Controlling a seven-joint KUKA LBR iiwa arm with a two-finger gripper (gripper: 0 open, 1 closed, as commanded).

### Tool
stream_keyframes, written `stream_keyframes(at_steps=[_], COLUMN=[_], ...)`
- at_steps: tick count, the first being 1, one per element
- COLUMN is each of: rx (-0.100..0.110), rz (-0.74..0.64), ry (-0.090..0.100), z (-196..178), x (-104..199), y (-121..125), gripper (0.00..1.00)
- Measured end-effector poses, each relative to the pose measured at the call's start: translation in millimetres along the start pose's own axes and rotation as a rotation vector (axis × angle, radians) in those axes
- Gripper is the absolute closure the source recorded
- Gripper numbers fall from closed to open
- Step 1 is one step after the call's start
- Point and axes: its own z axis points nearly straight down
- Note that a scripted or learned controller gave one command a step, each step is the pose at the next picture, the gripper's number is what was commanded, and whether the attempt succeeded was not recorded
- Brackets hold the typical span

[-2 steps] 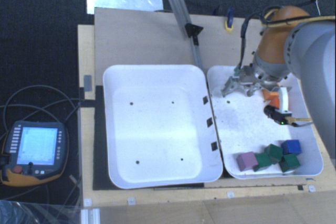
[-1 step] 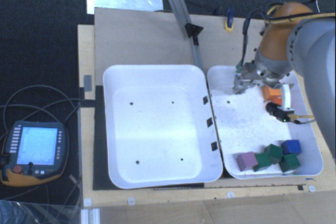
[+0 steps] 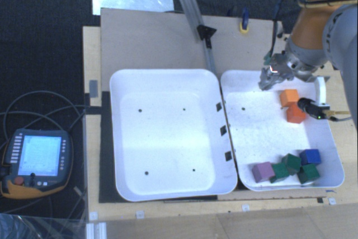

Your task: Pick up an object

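- Nearest the camera, along the front wall of the right bin (image 3: pixel 330 176), sat a cluster of blocks: a purple block (image 3: pixel 262 171) at the left, two green blocks (image 3: pixel 291 163) touching it and each other, and a blue block (image 3: pixel 310 156) at the right end.
- To the left, off the table (image 3: pixel 151 42), a teach pendant (image 3: pixel 34 162) lay on the dark floor with its cable looped above it.
- The left bin (image 3: pixel 168 78) stood just beside the right one, the two rims touching.
- Farther back in the right bin, two orange blocks (image 3: pixel 289 98) lay one behind the other, near the right wall and well apart from the front cluster.
- The end effector (image 3: pixel 269 82) hung over the far part of the right bin, just left of the orange blocks; I could not tell how its fingers stood, and no block showed between them.
- Behind it rose the grey arm with its orange band (image 3: pixel 316 14).
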Motion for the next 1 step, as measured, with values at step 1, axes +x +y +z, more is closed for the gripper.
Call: stream_keyframes(at_steps=[1], rx=[0.000], rz=[-0.003], ry=[0.000], z=[-53.7], x=[6.4], y=[-5.2], gripper=[1.00])
